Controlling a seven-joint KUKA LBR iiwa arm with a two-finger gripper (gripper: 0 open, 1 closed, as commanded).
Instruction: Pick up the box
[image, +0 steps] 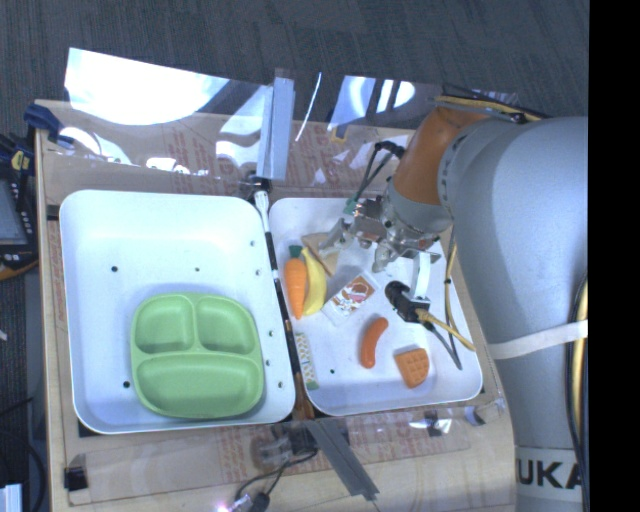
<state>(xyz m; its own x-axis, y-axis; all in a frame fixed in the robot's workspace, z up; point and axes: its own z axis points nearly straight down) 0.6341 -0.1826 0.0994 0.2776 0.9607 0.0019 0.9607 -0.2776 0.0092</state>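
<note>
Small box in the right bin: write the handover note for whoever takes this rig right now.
Gripper: low over the back of the right white bin, just above and right of the box; whether it is open or shut cannot be read from this view.
Small white box with red print: lying flat on the right bin's floor, nothing gripping it.
Around it: orange carrot and yellow banana to its left, orange sausage and orange waffle-like piece in front.
Left white bin: holds the green divided plate.
Done: approach only.
Left: grasp and lift the box.
</note>
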